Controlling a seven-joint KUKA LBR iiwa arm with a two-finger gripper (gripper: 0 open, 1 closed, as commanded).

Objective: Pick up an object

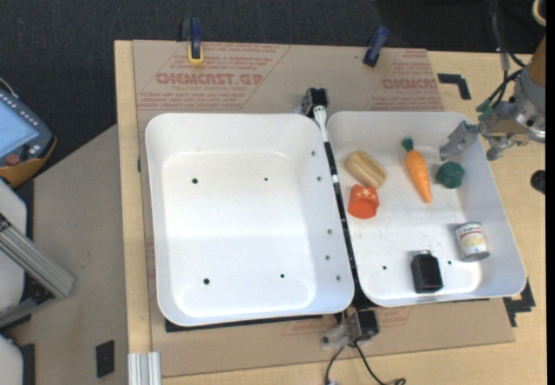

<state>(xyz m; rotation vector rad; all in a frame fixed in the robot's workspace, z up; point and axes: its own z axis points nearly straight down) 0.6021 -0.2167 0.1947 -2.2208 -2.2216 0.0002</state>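
Pincer (468, 139), state impossible to tell from here, hangs at the right bin's (499, 201) far edge; judged nearest targets, green ball (450, 173) just below and carrot (419, 173) beside, need a centred descent.

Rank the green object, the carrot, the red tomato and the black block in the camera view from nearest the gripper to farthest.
Measured from the gripper at the right bin's upper right edge:
1. Green object, just below it.
2. Carrot, left of the green object.
3. Red tomato, near the divider between the bins.
4. Black block, by the bin's front edge; close to the tomato's distance.
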